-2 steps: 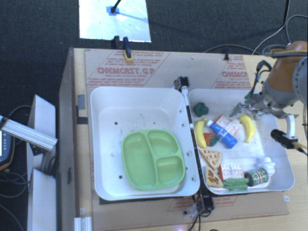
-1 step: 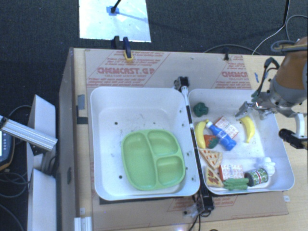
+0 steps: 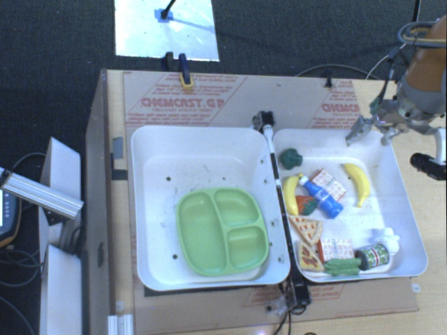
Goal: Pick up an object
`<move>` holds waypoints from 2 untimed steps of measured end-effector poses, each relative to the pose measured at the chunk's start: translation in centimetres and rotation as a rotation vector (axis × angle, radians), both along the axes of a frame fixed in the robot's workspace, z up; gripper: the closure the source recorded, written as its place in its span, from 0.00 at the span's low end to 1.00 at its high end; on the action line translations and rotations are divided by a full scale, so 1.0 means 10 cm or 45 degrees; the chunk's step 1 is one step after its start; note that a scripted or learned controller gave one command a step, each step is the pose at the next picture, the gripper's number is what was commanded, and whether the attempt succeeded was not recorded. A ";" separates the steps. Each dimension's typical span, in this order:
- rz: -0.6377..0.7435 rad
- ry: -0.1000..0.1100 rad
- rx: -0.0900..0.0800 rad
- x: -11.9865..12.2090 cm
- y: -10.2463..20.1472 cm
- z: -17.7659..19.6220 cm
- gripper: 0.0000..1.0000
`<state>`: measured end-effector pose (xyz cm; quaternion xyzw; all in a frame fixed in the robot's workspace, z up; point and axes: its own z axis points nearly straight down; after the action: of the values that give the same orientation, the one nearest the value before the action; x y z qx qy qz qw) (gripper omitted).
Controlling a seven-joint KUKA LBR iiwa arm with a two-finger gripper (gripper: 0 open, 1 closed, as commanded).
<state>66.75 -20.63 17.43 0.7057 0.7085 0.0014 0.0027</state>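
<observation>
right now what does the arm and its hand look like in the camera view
The arm is grey with an orange band above the wrist and rounded housings. Thin dark cables loop around its upper part. The hand is pale grey metal with two short prongs pointing down toward the right bin. The picture is too blurred to make out any markings.

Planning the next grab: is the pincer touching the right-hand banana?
Apart. The camera view shows the pincer over the bin's far rim, with bare white floor before the banana.
</observation>
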 end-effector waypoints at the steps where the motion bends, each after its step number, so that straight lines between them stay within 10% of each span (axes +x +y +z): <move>1: -0.003 0.005 0.000 -0.30 0.00 -0.09 0.00; 2: 0.000 0.006 0.002 -0.25 0.00 -0.60 0.00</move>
<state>64.30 -20.59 11.47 0.7058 0.7084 0.0002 0.0005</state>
